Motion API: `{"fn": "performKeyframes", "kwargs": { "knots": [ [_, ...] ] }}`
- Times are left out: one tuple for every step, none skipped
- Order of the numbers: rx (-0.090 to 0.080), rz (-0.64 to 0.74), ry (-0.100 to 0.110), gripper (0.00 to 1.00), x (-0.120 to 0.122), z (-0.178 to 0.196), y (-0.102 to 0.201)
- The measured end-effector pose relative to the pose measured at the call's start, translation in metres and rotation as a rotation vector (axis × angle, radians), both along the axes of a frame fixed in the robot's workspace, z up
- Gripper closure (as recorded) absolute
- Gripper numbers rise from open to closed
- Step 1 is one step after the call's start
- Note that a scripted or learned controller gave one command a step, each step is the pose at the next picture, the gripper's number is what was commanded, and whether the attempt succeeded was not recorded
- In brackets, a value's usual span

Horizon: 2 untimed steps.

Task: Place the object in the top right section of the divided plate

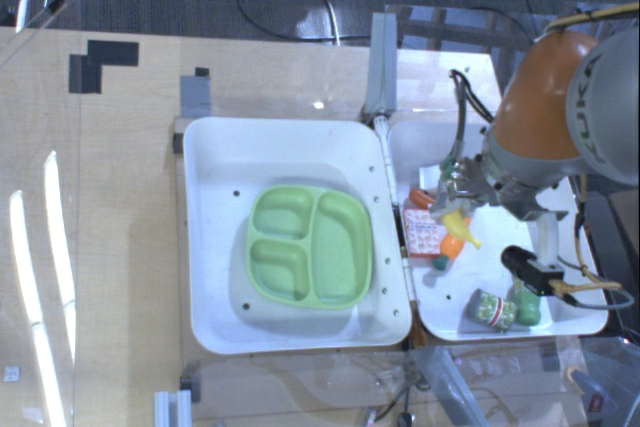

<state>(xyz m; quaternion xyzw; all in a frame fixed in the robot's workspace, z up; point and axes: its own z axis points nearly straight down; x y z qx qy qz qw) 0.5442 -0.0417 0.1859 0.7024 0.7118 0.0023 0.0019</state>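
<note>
You see claw (452, 198) low over yellow toy (458, 223), right of divided plate (308, 247); claw opening: cannot tell.

Overhead view under bright, even, diffuse lighting from above. The two white bins (200, 215) approach overexposure, and the right bin's (570, 315) floor is nearly blown out. Specular streaks appear on clear panels at the left edge (40, 215), and a small hotspot lies on the tabletop (318, 102). Shadows are soft and short, faintly rimming the green divided plate (310, 245). Focus is moderate; fine detail is soft, with mild compression blur throughout.
</note>
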Motion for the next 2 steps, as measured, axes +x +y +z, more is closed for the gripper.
{"fn": "performKeyframes", "kwargs": {
  "knots": [
    [0.001,0.051,0.002,1.00,-0.0351,-0.0008,0.0849],
    [0.001,0.049,0.001,0.00,-0.0350,-0.0007,0.0845]
  ]
}}
